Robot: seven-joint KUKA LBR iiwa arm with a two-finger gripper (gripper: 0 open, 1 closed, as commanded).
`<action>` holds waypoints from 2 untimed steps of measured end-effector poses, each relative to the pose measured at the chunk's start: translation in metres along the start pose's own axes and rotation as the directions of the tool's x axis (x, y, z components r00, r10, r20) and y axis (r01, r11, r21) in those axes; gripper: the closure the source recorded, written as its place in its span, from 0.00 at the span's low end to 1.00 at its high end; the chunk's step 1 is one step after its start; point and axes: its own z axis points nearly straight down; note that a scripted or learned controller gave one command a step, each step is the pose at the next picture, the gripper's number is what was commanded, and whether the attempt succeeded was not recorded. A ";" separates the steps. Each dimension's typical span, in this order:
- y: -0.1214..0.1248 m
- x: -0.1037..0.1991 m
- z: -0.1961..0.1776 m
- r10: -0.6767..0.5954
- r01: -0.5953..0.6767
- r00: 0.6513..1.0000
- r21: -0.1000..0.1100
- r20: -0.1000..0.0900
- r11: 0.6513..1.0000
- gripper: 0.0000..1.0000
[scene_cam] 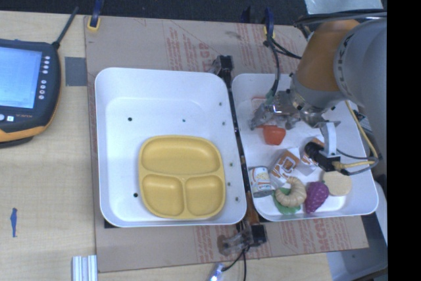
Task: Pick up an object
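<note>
One red object (274, 135) lies just below the hand (275, 116).

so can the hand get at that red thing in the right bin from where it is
Probably yes. The hand hangs just above the red object in the right bin, and nothing lies over it. The nearest clutter, a small packet, sits apart toward the bin's near side.

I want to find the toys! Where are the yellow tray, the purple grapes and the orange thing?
yellow tray (181, 176), camera view, on its middle ridge.
purple grapes (316, 195), camera view, middle of the bunch.
orange thing (274, 135), camera view, its center.
</note>
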 end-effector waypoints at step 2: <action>0.005 -0.004 0.000 0.002 -0.002 1.000 -0.001 -0.001 1.000 0.00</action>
